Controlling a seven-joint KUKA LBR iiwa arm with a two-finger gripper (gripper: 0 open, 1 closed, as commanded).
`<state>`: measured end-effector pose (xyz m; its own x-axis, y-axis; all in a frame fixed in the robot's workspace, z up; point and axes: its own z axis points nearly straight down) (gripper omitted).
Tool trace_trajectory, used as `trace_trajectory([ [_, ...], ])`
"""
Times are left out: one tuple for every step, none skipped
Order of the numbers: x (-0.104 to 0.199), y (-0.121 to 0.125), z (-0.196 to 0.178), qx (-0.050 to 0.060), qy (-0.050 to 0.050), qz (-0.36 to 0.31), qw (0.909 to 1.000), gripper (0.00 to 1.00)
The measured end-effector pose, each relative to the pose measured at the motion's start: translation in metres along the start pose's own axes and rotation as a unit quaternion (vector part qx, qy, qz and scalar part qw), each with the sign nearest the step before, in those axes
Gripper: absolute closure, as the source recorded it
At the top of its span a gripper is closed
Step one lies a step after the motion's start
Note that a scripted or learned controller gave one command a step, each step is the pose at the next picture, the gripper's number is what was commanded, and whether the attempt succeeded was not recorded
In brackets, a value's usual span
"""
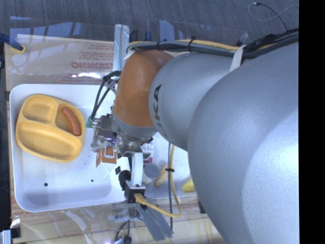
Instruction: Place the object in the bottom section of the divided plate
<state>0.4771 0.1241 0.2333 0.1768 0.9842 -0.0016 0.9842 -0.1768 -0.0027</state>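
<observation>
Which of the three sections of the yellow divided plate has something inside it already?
The upper right section of the yellow divided plate holds a sausage, reddish-brown and lying at a slant. The upper left section and the large bottom section show only bare yellow.

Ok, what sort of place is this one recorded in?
Most likely a robotics lab bench, not a real kitchen. A large grey arm with an orange band reaches over a shallow white bin holding a yellow divided plate with a toy-like sausage, and loose cables run along the bench.
</observation>
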Motion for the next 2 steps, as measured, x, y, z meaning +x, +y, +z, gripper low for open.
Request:
trace_trajectory([
  [0.0702,0.0135,-0.0246,0.0,-0.001,-0.006,1.0,1.0],
  [0.07,0.0136,-0.0245,0.001,-0.001,-0.005,1.0,0.0],
])
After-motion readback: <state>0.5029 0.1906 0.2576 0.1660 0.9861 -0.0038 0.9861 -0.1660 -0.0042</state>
